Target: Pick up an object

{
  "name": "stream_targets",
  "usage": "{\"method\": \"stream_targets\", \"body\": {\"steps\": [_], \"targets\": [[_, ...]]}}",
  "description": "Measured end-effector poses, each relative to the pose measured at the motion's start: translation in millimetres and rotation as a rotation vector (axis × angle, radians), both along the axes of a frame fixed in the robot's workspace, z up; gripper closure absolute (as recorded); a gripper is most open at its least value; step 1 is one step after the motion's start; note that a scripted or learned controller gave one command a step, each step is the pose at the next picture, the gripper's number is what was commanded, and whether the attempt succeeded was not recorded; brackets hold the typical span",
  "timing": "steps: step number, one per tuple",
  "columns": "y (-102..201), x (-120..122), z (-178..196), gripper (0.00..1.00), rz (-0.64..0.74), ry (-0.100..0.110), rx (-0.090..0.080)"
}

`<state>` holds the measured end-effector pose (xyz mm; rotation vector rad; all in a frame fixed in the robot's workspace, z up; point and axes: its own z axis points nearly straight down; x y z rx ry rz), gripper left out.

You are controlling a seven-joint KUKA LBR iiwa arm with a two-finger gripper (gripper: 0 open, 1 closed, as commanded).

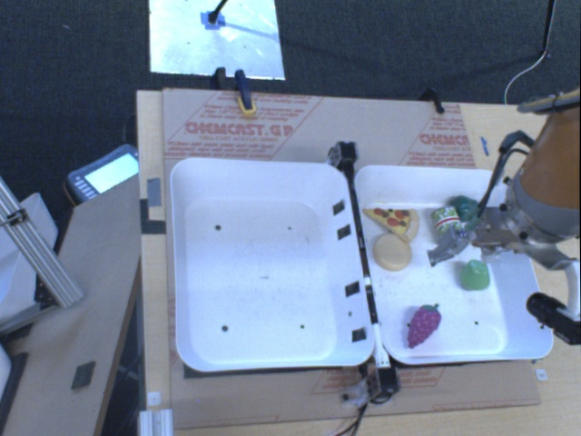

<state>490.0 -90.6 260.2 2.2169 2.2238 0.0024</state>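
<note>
Reaching into the right bin (517,339), fingers (442,250) hovering low over the can (445,218); apart or together, cannot tell. Cookie (393,252) just left, green block (474,274) just right. Next, judging: descending squarely, then closing.

the protective sheet (272,121) lying on the surface under the two bins carries the red word "chemcast" printed over and over, clearest near its far left edge and again near its far right corner; its smaller print is unreadable.
</note>
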Motion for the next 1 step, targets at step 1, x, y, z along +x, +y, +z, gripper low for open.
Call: {"method": "stream_targets", "body": {"steps": [1], "targets": [[-20.9,-5.8,-160.7,0.0,-0.004,0.011,0.002]]}}
